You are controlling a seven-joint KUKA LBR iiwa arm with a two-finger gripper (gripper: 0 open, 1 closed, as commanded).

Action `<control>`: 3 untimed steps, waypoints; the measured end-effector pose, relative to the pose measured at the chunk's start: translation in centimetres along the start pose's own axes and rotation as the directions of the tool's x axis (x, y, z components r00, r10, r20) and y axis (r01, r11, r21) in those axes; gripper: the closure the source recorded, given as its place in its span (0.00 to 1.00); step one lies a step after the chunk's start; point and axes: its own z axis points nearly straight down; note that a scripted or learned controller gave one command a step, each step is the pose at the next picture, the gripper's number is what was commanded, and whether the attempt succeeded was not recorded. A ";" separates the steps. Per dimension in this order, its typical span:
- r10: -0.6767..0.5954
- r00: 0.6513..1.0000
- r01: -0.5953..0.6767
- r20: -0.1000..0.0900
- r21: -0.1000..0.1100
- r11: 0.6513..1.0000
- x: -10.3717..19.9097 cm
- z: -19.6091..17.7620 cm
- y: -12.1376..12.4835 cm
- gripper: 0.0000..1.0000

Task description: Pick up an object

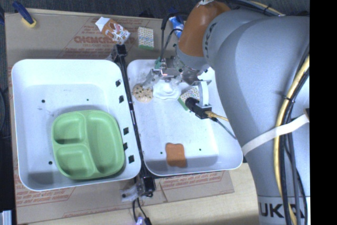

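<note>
My gripper [164,74] hangs low over the far end of the right bin [208,158], under the orange wrist band. Right below and left of it lies a round cookie [142,93]. A white lumpy object [166,90] sits just under the gripper. A green-and-white packet [190,95] lies to its right, partly hidden by the arm. An orange-brown block [176,154] rests near the bin's front wall, well away from the gripper. I see nothing between the fingers.
The left bin [31,76] holds a green divided tray [88,143]. Behind the bins on the cardboard lie a snack wrapper [112,31], a small green packet [146,38] and a blue clamp [24,13]. The arm's grey body fills the right side.
</note>
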 end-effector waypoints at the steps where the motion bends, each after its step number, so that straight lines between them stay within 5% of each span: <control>1: -0.005 1.000 0.005 -0.001 0.000 1.000 0.1 -1.1 0.1 1.00; 2: 0.000 1.000 0.000 -0.001 -0.001 1.000 7.7 -10.0 -0.3 1.00; 3: 0.000 1.000 0.000 0.000 0.001 1.000 7.6 -9.9 -0.4 0.00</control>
